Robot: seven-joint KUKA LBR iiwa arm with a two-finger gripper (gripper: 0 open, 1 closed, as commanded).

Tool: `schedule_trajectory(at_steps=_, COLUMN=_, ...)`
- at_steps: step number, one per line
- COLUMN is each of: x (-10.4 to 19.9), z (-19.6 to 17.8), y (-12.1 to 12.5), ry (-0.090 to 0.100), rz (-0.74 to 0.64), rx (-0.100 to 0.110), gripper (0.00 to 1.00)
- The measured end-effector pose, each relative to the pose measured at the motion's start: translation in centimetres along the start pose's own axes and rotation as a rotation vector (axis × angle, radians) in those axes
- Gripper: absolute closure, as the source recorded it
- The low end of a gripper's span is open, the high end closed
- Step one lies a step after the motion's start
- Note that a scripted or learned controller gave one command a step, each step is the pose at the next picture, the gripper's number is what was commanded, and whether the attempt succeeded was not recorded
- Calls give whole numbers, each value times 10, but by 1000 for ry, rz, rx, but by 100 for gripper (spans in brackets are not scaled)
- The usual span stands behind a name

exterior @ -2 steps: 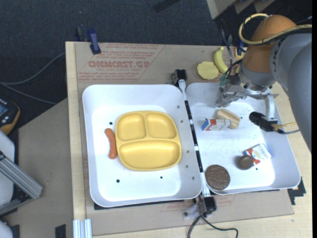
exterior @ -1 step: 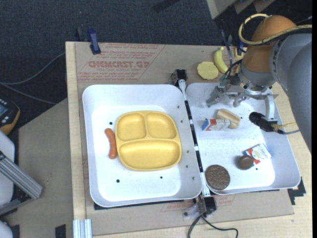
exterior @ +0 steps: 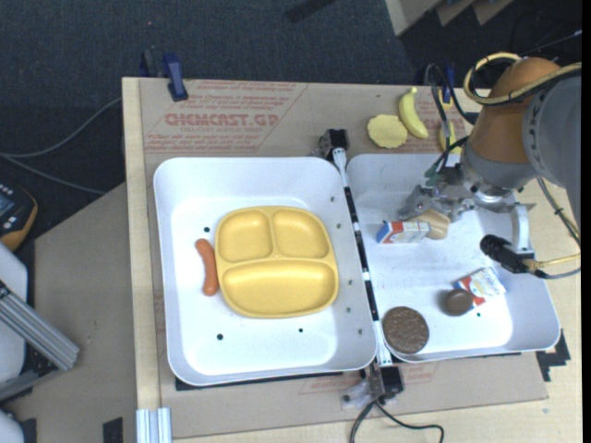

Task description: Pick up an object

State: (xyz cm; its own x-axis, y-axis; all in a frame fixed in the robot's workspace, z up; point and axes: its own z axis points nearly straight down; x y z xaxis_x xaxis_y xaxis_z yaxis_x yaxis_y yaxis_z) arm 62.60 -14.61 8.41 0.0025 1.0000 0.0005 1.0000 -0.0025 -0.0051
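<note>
The claw (exterior: 434, 203) sits low in the right bin (exterior: 526, 326), just above a small carton (exterior: 403, 233) and a tan lump (exterior: 436, 224); how far it is open cannot be told. Nearer lie a brown disc (exterior: 405, 329), a dark ball (exterior: 457, 302) and a packet (exterior: 484, 286). The left bin (exterior: 185, 340) holds a yellow tray (exterior: 274, 261) beside a sausage (exterior: 208, 267).

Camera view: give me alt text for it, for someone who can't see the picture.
The gripper reaches down into the right bin beside a small carton, a brown disc and a small packet. The left bin holds a yellow divided plate and an orange sausage.
</note>
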Motion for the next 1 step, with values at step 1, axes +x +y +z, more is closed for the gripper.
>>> schedule_trajectory(at_steps=1, x=1, z=-11, y=3, ry=-1, rz=-1, rx=-7, gripper=100)
